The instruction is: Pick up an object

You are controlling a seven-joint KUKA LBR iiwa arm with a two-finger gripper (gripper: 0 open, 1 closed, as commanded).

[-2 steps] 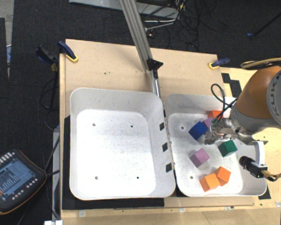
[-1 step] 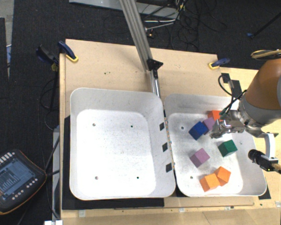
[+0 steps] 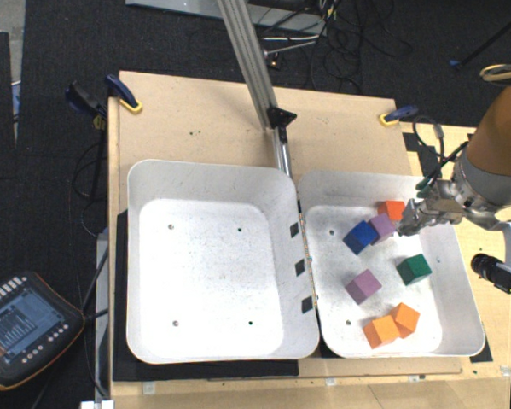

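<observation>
Where blocks lie scattered, gripper (image 3: 406, 223) hovers over right bin (image 3: 465, 315)

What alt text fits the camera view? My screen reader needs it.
A grey arm's pincer hovers over coloured blocks in the right bin, by an orange block and a purple block. The left bin sits beside it.

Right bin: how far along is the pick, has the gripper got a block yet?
Done: the arm has reached the right bin, and the gripper sits low by the orange block and purple block at the back. In hand: nothing visibly held; I can't confirm a grasp. Left: closing on a block and lifting it. The blue and green blocks lie loose.
</observation>
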